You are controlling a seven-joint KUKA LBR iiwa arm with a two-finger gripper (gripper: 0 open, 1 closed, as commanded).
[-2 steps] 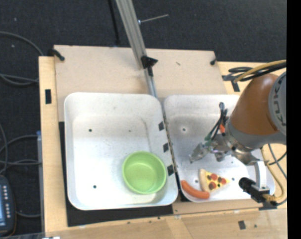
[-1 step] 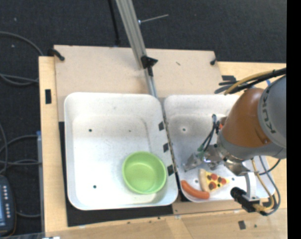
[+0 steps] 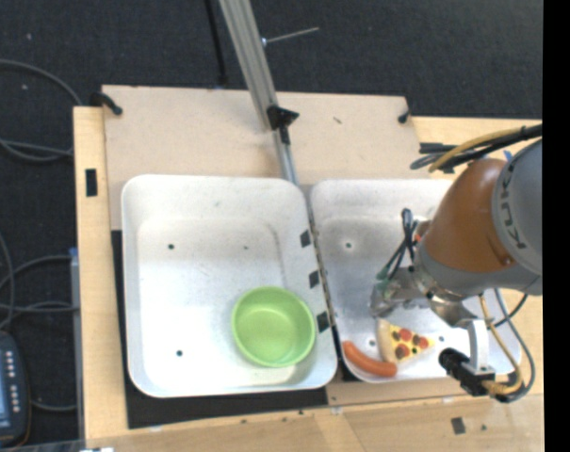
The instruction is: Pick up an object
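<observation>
My gripper (image 3: 390, 299) sits low in the right white bin (image 3: 360, 217), just above the yellow pizza-slice toy (image 3: 400, 343) & orange sausage toy (image 3: 369, 360). Can't tell finger state. Nothing lifted yet; grasp + lift left, I'd judge.

The arm (image 3: 473, 224) covers much of the right bin (image 3: 360, 215), so the bin's right wall and most of its floor are hidden under it. The arm itself is cut off at the right side of the frame. The hand (image 3: 398, 295) is a dark, blurry clump under the orange band, too small to make out clearly. A toy pizza slice (image 3: 402, 343) at the lower right has its top tucked under the hand. The bench (image 3: 200, 130) runs off the bottom of the frame. A small screen (image 3: 0, 384) at the lower left is cut by the left edge.
</observation>
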